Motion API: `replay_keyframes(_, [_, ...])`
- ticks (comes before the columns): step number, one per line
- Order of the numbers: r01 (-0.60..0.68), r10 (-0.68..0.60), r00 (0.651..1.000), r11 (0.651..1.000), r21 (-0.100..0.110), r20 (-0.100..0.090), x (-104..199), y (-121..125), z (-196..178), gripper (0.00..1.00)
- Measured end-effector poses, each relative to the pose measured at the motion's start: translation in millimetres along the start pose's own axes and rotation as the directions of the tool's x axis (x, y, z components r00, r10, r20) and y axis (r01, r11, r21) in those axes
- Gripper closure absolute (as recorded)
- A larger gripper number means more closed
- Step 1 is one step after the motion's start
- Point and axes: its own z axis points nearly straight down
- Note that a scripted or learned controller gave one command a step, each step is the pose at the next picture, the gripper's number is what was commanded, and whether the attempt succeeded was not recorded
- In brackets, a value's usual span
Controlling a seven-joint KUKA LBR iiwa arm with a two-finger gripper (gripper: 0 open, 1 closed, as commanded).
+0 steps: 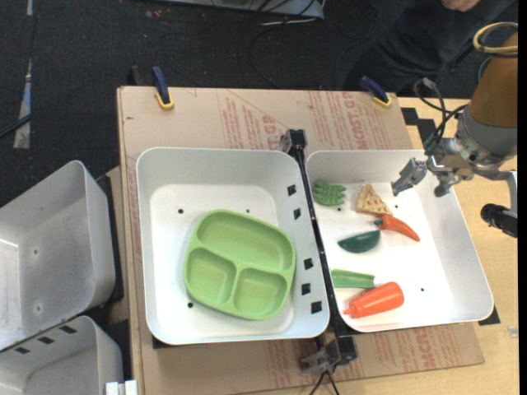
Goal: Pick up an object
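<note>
Brightness: we see even, fairly bright light from overhead.
Glare: the 2 white bins [222,164] look nearly washed out.
Shadows: soft and short, under the green tray [240,265] and along bin walls.
Focus: slightly soft overall; the gripper [426,176] looks a little blurred.
Dark areas: the floor [74,31] loses detail.

The two shallow white plastic bins [156,179] look smooth and faintly glossy. The light-green three-compartment plastic tray [240,263] has a soft sheen. The orange plastic carrot [375,299] looks glossy. The brown printed cardboard sheet [222,118] covering the surface is matt.
</note>
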Motion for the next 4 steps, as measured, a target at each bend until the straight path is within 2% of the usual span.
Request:
replay_keyframes(1, [0.003, -0.003, 1.0, 1.0, -0.014, 0.003, 0.8, 3.0, -8.9, 0.0])
replay_keyframes(2, [0.001, -0.001, 1.0, 1.0, -0.01, 0.002, -6.9, -3.4, 44.5, 0.0])
replay_keyframes(3, [0.002, -0.002, 1.0, 1.0, -0.011, 0.002, -1.0, -2.2, 106.5, 0.0])
replay_keyframes(4, [0.002, -0.002, 1.0, 1.0, -0.013, 0.003, -0.3, -1.8, 116.0, 0.0])
